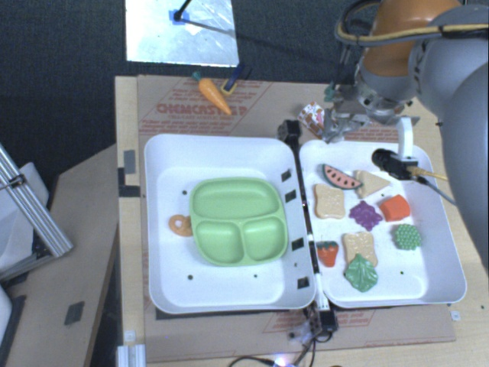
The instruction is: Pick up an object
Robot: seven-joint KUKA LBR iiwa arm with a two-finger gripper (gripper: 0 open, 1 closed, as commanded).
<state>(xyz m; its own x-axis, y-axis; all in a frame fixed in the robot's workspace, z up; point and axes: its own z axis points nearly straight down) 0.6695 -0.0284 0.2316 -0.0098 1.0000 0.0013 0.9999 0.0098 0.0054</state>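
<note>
My gripper (pixel 335 131) hangs over the back left corner of the right bin (pixel 447 262), just above its rim. A small red and white toy (pixel 312 117) is right beside it on the left; whether it is gripped I cannot tell. In the right bin lie a watermelon slice (pixel 341 177), a toast slice (pixel 329 202), a pale wedge (pixel 371 182), an orange-red block (pixel 394 207), purple grapes (pixel 366 215), a green knobbly piece (pixel 407 237), a cracker (pixel 358 245), a green leaf (pixel 361 274) and a strawberry (pixel 328 253).
The left bin (pixel 164 167) holds a green divided plate (pixel 235 220) and a small orange ring (pixel 181 225) at its left. A toy carrot (pixel 214 95) lies on the cardboard behind the bins. A shiny sheet (pixel 179 21) lies further back.
</note>
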